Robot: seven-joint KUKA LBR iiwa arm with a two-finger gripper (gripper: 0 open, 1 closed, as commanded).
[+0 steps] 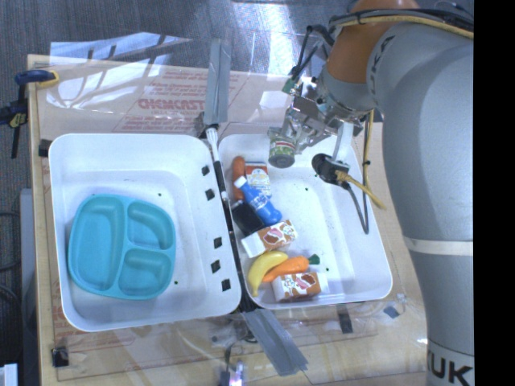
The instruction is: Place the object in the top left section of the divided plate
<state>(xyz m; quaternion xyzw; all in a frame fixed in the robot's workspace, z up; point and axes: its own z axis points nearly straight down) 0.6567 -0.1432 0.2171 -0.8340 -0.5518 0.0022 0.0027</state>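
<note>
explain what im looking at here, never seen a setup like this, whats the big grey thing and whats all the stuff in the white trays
The big grey thing is a robot arm, reaching in from the right. One camera fixed above the bench looks down at a slant. At the arm's tip is a two-finger gripper, and a small round can sits at its fingertips over the right bin; it looks gripped, though the fingers are hard to make out.

Two shallow white bins stand side by side. The left bin holds a blue divided plate, where the object should go. The right bin holds toy groceries: a blue bottle, a banana, a carrot and small cartons.
</note>
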